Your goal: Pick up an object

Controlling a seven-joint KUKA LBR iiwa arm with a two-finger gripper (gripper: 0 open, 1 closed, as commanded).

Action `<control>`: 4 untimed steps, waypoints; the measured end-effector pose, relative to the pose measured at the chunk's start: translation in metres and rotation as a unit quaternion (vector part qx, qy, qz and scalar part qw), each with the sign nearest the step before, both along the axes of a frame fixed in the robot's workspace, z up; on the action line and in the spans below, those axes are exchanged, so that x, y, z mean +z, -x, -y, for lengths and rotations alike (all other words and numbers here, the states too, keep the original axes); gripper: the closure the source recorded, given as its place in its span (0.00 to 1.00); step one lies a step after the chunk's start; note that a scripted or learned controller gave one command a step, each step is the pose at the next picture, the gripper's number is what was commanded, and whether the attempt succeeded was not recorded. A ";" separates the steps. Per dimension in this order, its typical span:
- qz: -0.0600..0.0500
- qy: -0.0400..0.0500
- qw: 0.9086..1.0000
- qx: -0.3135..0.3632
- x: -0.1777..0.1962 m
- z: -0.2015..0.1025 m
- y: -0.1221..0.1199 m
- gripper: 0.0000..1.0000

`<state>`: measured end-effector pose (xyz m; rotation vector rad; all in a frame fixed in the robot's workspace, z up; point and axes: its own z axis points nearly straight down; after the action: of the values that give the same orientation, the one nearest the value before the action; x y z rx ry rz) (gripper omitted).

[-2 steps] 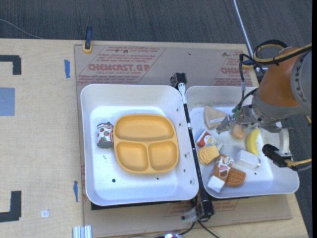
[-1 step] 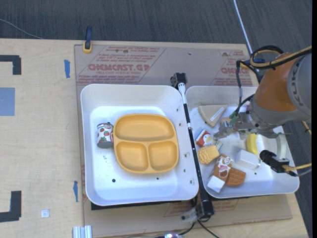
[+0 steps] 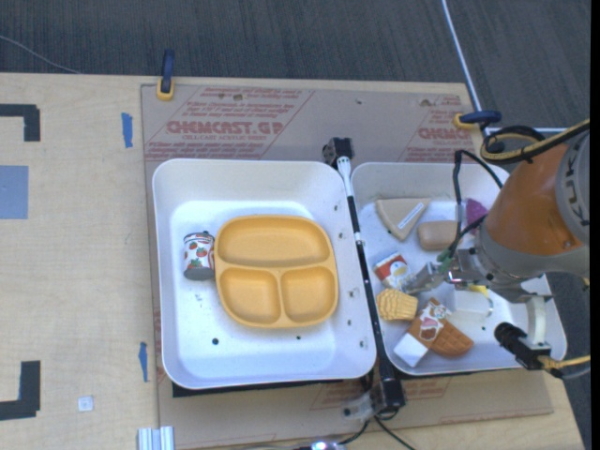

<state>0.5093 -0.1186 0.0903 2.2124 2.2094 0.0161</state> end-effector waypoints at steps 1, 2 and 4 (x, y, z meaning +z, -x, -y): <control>0.004 0.003 1.000 -0.001 0.012 0.002 -0.002 1.00; 0.003 0.003 1.000 -0.001 0.012 0.002 -0.002 0.00; 0.005 0.003 1.000 -0.001 0.022 0.002 -0.003 0.00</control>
<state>0.5119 -0.1205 0.1121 2.2062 2.2007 0.0198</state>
